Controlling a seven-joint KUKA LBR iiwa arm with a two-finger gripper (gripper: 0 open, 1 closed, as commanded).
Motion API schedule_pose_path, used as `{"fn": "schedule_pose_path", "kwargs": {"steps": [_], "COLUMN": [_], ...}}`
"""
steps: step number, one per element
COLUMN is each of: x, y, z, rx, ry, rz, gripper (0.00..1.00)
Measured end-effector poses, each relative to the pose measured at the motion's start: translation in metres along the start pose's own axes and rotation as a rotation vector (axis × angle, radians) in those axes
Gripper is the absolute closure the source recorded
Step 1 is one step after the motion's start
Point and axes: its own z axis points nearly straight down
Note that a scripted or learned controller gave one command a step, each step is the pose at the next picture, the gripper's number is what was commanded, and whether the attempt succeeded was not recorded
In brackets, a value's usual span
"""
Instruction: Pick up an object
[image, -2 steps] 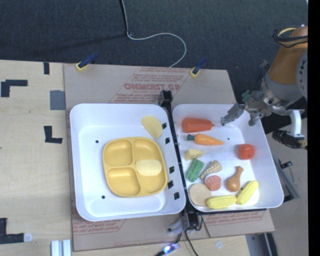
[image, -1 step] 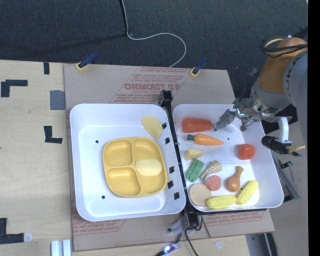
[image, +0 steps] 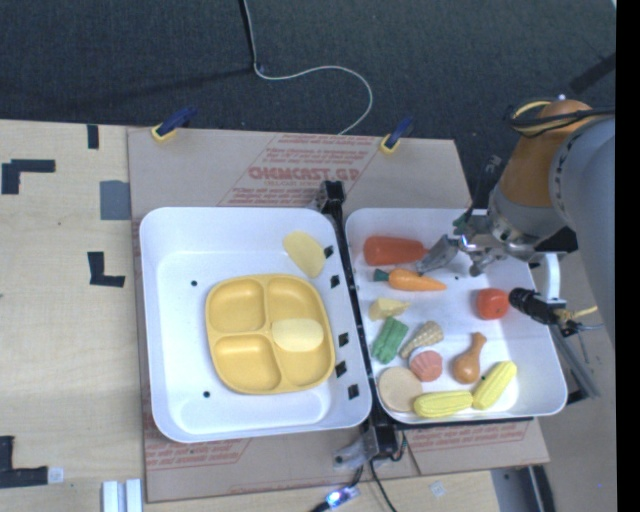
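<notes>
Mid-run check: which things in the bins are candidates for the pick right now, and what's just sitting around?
In play:
gripper, over the right bin
carrot, nearest it
long red piece
red tomato
green pepper
drumstick
two corn cobs

Lying about:
yellow divided plate in the left bin
pale yellow piece beside it
cardboard sheet
white cable

Robot lab (white bins (image: 160, 300), cardboard-topped bench (image: 290, 170))

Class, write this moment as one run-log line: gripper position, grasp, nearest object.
gripper: over right white bin | grasp: nothing between fingers | nearest: orange plastic carrot, red plastic sausage
</notes>
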Motion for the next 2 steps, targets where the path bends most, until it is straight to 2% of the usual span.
{"fn": "schedule_pose_path", "kwargs": {"steps": [1,2], "x": [0.001,0.002], "y": [0.000,0.001], "z": [0.023,0.011], "rx": [-0.002,-0.005], "ry": [-0.001,-0.002], "rz": [-0.002,-0.003], "gripper": [0.00,1.00]}}
